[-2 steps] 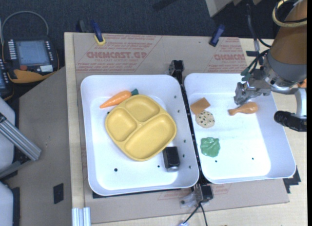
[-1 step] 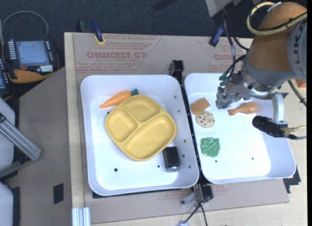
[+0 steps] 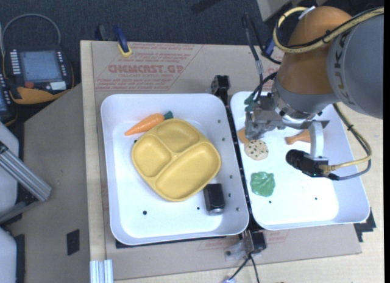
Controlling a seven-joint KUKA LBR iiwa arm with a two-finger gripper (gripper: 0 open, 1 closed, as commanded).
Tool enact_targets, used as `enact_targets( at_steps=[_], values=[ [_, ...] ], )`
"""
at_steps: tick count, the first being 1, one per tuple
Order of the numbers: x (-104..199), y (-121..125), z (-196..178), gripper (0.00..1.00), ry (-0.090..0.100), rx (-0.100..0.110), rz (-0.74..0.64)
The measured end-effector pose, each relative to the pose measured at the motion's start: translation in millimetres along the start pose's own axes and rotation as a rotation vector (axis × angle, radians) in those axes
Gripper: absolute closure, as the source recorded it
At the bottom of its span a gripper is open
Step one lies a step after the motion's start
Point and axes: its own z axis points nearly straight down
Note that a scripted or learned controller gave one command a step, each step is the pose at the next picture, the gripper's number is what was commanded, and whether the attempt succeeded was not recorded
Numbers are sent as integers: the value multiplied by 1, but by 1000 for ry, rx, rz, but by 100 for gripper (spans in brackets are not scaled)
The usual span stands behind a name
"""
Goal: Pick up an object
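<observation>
The gripper (image 3: 254,132) is seen at the upper left of the right bin (image 3: 341,208), reached in from the right of the frame by the grey arm (image 3: 317,50) with its orange band. Whether the gripper is spread or closed cannot be told, since its tip is hidden beneath the wrist body.

A round speckled cookie (image 3: 256,149) is found just below the gripper, close to it, on the bin floor. An orange scrap (image 3: 242,134) is partly hidden at the gripper's left, against the bin's left wall. A second orange piece (image 3: 298,136) is seen to the gripper's right. A green leafy piece (image 3: 263,183) is placed below the cookie, apart from it.

The left bin (image 3: 116,172) is occupied by a yellow divided plate (image 3: 177,160), set flat near the middle. A carrot (image 3: 145,124) is laid touching the plate's upper left edge, its green end pointing right. A small black block (image 3: 214,197) is set just beside the plate's lower right rim.

Both bins are borne by a brown board (image 3: 152,68). A handheld screen unit (image 3: 38,71) is seen at the upper left of the frame.
</observation>
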Motion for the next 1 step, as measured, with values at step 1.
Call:
enact_targets(
  at_steps=[1],
  values=[
    [53, 2, -11, 100, -1, -4, 0]
  ],
)
